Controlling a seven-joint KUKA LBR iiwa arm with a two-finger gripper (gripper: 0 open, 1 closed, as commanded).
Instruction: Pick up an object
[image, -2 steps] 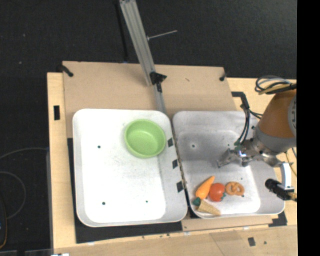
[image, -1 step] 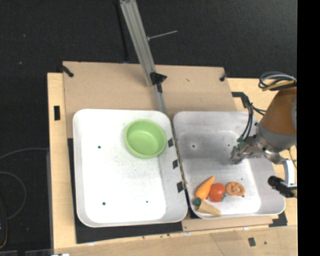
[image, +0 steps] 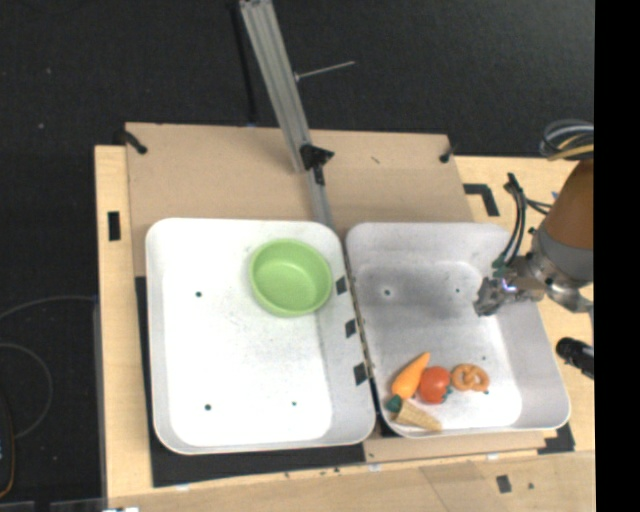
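Observation:
In the right bin (image: 420, 260), near its front edge, lie an orange carrot (image: 409, 375), a red tomato (image: 434, 385), a brown pretzel (image: 469, 377) and a tan cone-shaped piece (image: 415, 417). My gripper (image: 490, 297) hangs over the right side of that bin, up and to the right of the pile and apart from it. The view is too coarse to show how the gripper stands. A green bowl (image: 291, 277) sits in the upper right part of the left bin (image: 200, 360).
A metal pole (image: 285, 100) slants from the top of the view down to the gap between the bins. Both bins rest on a tan board (image: 240, 170). Cables (image: 518, 215) hang by the arm's wrist at the right.

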